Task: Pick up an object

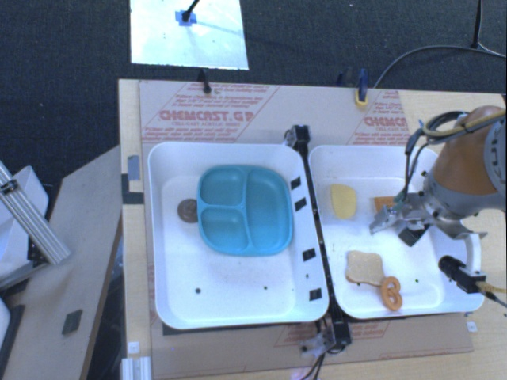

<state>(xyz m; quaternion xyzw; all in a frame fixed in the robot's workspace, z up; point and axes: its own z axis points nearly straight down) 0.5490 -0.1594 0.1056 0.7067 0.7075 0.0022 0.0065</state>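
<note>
My right bin (444, 295) holds four food pieces; the left bin (238, 291) one blue plate (242, 210), one coin-like disc (188, 210). I can't tell my gripper (394, 220)'s state. Dark carpet (63, 54) surrounds the bench.

I read red "CHEMCAST" print on the brown backing sheet (238, 105), behind and left of the gripper (394, 222).
</note>
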